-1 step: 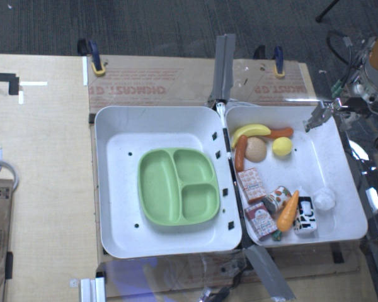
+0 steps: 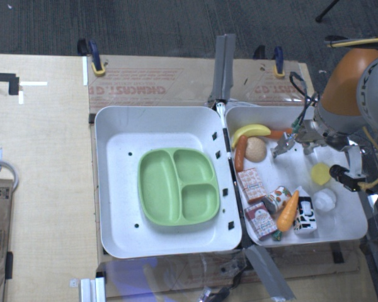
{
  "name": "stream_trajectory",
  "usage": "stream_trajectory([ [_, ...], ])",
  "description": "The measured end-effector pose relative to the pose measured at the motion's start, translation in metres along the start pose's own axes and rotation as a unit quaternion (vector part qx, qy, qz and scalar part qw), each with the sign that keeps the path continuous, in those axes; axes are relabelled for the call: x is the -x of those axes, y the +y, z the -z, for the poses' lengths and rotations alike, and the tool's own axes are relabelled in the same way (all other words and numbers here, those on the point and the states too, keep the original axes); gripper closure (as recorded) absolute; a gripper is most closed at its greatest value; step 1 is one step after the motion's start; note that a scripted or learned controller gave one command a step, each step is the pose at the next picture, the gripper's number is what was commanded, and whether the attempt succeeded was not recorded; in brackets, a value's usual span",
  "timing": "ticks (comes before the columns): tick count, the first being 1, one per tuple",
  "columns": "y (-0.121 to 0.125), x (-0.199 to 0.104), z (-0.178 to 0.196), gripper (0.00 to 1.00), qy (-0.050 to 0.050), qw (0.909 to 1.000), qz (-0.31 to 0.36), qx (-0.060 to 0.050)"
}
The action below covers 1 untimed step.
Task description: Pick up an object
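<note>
Gripper (image 2: 288,145) over far part of right bin (image 2: 340,233), arm reaching in from right; nothing between its fingers, and whether they stand apart or together cannot be told. Banana (image 2: 252,131) just left of gripper, by bin's far-left corner. Tan round fruit (image 2: 256,149) near it, beside a red sausage-like piece (image 2: 240,154). Yellow ball (image 2: 320,173) right and nearer. Carrot (image 2: 288,211) and small cartons (image 2: 251,184) lie toward near side. Left bin (image 2: 113,168) holds green divided tray (image 2: 178,185).
</note>
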<state>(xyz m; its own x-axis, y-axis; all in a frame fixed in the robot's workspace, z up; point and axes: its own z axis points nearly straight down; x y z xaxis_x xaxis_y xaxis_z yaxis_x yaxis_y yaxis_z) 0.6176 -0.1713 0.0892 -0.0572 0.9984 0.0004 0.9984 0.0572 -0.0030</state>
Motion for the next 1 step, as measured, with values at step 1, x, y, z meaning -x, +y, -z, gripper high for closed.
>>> stream_trajectory([
  [1, 0.0383, 0.0427, -0.0005, 0.0, 0.005, 0.9969, 0.078, -0.005],
])
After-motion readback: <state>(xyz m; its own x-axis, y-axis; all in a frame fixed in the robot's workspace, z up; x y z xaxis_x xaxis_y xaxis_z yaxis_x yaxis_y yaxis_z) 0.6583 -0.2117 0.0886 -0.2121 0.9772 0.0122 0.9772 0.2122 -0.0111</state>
